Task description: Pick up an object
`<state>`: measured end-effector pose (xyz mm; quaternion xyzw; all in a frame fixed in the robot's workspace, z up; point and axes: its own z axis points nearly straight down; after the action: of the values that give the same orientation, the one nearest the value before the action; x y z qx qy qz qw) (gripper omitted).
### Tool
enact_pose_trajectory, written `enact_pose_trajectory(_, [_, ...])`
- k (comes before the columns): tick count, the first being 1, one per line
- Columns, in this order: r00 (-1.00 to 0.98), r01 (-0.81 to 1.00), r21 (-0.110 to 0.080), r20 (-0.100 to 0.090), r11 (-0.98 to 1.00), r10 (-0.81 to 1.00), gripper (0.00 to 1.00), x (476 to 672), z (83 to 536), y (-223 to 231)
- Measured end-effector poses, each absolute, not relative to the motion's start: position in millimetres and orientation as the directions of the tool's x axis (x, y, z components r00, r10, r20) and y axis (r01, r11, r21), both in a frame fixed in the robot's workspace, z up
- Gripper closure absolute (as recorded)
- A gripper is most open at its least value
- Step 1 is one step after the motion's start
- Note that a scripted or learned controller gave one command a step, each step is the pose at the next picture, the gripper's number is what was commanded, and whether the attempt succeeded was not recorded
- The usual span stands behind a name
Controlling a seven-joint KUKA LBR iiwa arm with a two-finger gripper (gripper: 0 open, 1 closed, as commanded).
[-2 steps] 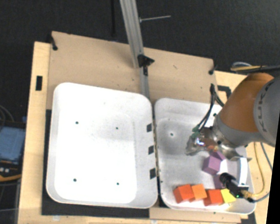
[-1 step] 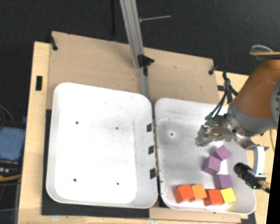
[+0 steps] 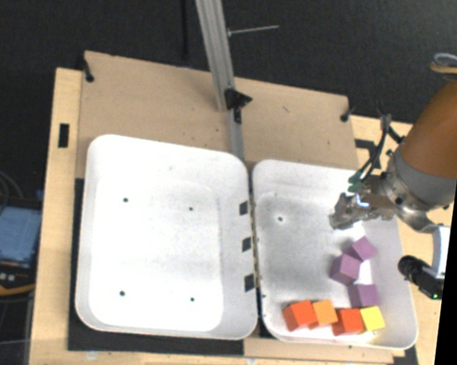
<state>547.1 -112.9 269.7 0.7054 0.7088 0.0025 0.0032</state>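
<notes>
Plywood bench on dark floor

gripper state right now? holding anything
gripper: over the right bin, above the purple blocks; open or shut cannot be told, nothing seen held.

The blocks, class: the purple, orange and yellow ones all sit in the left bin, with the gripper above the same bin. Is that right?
Not quite. The camera view shows the purple blocks, orange blocks and yellow block in the right bin, not the left bin. The gripper is indeed above the blocks' bin.
</notes>
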Motion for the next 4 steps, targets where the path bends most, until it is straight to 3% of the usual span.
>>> enact_pose_trajectory(1, [-0.006, 1.000, 0.003, 0.000, 0.006, 1.000, 1.00, 548.1, 293, -114])
enact_pose_trajectory(3, [-0.005, 1.000, 0.003, -0.001, 0.005, 1.000, 1.00, 565.5, 288, -18])
enact_pose_trajectory(4, [-0.005, 1.000, -0.002, 0.000, 0.005, 1.000, 1.00, 573.2, 263, 25])
